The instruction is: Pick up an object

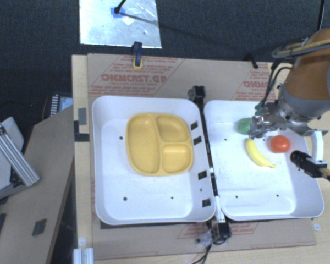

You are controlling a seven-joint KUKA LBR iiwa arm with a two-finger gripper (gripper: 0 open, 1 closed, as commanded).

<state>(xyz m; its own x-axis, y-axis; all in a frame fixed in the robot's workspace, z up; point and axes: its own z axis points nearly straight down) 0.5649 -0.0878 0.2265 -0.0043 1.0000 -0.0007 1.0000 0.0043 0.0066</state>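
Jaws [257, 128] sit low in the upper part of the right bin [264, 202], right of frame centre; spread can't be read from here. Just left of them, touching or nearly so, a green object [243, 126], partly hidden. Yellow banana [258, 153] lies just below, slanted down-right. Red-orange tomato-like ball [280, 143] just right of the banana, apart from it. Left bin [110, 197] holds a yellow divided plate [158, 144], centre-left of frame. Both bins rest on the desk [154, 70].
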